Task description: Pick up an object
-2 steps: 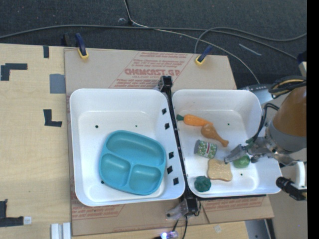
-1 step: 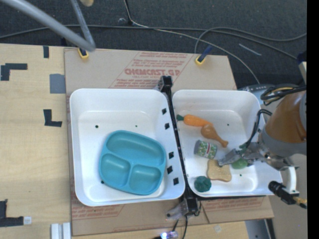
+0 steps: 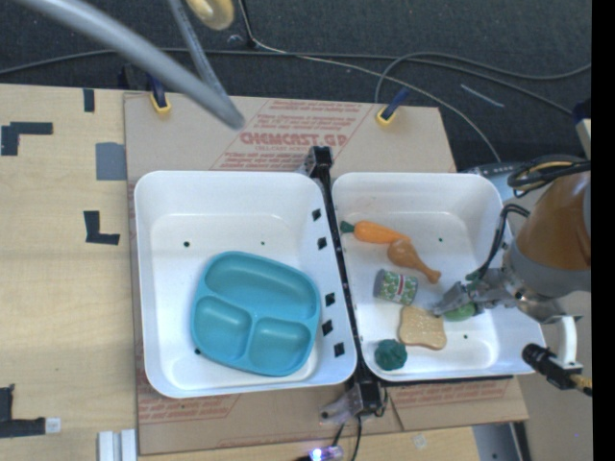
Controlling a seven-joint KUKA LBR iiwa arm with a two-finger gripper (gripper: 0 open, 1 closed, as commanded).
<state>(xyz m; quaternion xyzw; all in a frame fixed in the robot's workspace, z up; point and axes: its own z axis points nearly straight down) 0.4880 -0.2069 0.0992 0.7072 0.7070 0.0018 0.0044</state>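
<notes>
A dark green broccoli-like toy (image 3: 390,354) lies at the right bin's (image 3: 413,185) front edge, just beside the toast slice (image 3: 422,327), a flat, light, stiff piece best pinched across its edges, where the gripper (image 3: 459,301) hovers, finger state untellable.

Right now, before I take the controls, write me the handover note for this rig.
Pincer: low in the right bin, at its right side, next to the toast slice. Whether it is open or shut cannot be told from this view, and nothing can be seen held.

Right bin holds: carrot, chicken drumstick, small green can lying on its side, toast slice, and a dark green lump near the front edge.

Left bin: blue divided plate.

Done: arm is down among the objects.
Left: grasp one object and lift it.
</notes>
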